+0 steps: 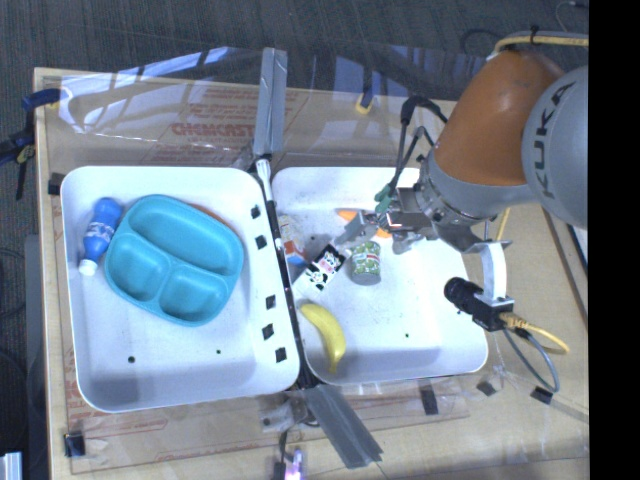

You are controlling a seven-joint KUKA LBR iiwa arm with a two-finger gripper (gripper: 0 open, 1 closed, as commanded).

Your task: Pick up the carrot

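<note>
Carrot [346, 214]: a small orange sliver in the right bin [440, 353], lying near that bin's far wall and just left of the gripper [372, 225]; what shows of it runs roughly left to right across the view, so its long axis appears to lie about parallel to the far wall; its right end passes behind the gripper, and which end is the tip cannot be told. Nearest the camera in the right bin, a yellow banana [327, 333] lies beside the divider, its long axis running from near to far with a slight curve; farther in, a small black-and-white patterned object [324, 266] sits just left of a small round can with a green label [366, 263], the two almost touching; a red-and-blue item [292, 259] lies against the divider beside them, too small to identify. Gripper: it hangs low over the far middle of the right bin, above the can and beside the carrot; whether its fingers are spread or closed cannot be told, and nothing is visibly held between them. Arm [500, 118]: grey with an orange band, entering from the right. Left bin [120, 368]: a blue sectioned tray [178, 258] lies across its far half; a blue-and-white bottle [98, 230] rests at the tray's left edge, touching it, its long axis running near to far.
</note>
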